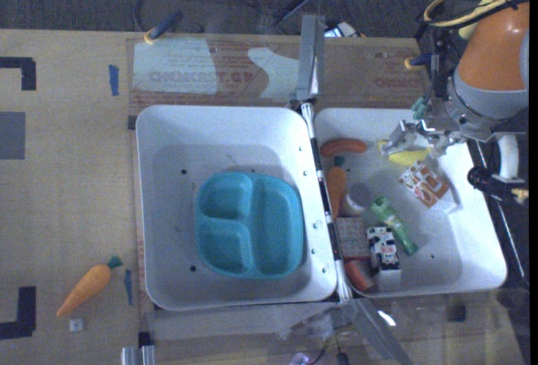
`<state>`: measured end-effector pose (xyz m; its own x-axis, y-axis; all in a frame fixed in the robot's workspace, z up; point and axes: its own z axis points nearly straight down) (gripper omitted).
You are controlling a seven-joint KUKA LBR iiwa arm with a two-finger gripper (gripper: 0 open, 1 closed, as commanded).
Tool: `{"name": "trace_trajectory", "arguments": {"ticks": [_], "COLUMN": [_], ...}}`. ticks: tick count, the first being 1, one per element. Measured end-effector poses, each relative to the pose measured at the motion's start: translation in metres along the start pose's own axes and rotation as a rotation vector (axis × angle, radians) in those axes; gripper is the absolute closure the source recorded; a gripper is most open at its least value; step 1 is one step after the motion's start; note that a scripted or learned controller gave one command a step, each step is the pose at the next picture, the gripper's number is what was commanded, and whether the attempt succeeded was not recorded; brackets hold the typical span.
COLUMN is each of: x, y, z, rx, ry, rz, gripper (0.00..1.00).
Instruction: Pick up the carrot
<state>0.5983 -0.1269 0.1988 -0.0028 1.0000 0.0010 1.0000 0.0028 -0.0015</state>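
Two shallow white bins sit side by side: the left bin (160,136) holds one smooth blue plastic tray (250,224) with three compartments, and the right bin (479,258) holds a clutter of small toys. Two carrots show, one tapered orange carrot (336,190) upright against the right bin's left wall, a second carrot (85,288) with a green top lying on the bench outside the bins, lower left. The gripper (409,139) hangs over the right bin's upper part by a yellow piece (407,157); whether it is open or closed cannot be told.

Blue divided tray (250,224) in left bin (160,187), green bottle (393,224), sausage (343,147)
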Motion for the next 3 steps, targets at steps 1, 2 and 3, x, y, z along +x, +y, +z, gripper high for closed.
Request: {"name": "trace_trajectory", "arguments": {"ticks": [1, 2, 3], "x": [0.004, 0.011, 0.018], "y": [-0.016, 0.069, 0.073], "z": [0.09, 0.078, 0.101], "rx": [-0.006, -0.004, -0.024], "ry": [-0.003, -0.002, -0.006], "rz": [-0.195, 0.088, -0.061], "gripper": [0.0, 0.0, 0.0]}}
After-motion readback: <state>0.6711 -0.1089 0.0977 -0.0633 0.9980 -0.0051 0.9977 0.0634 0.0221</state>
